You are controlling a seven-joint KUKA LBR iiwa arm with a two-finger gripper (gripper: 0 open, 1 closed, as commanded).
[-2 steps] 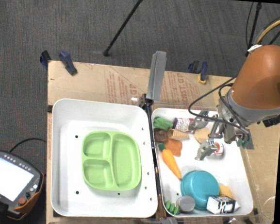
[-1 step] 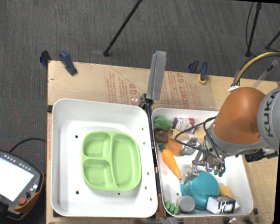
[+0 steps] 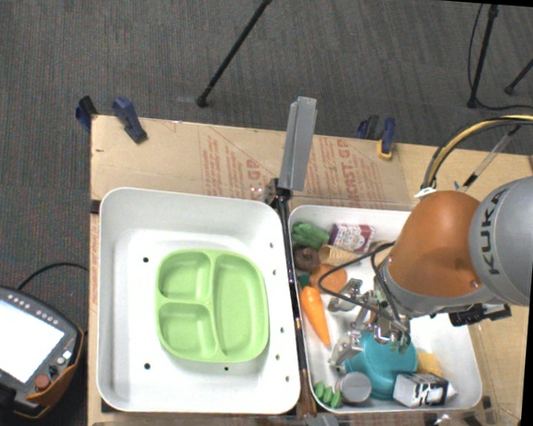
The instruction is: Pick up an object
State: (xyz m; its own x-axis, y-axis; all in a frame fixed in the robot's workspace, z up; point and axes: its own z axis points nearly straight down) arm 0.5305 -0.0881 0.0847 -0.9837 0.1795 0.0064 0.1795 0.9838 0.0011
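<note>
On my bench, the left white plastic bin point(image 3: 120, 241) holds a green divided plate point(image 3: 212, 305). In the right white bin point(image 3: 472, 360), an orange toy carrot point(image 3: 314, 314) lies beside my tool point(image 3: 367, 335), which hangs over a teal rounded toy point(image 3: 381, 366); whether it is spread or closed I cannot tell.

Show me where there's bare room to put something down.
Left bin: bare floor all around the green divided plate, widest along its far and left walls. Right bin: crowded with the carrot, teal toy and gripper.
</note>
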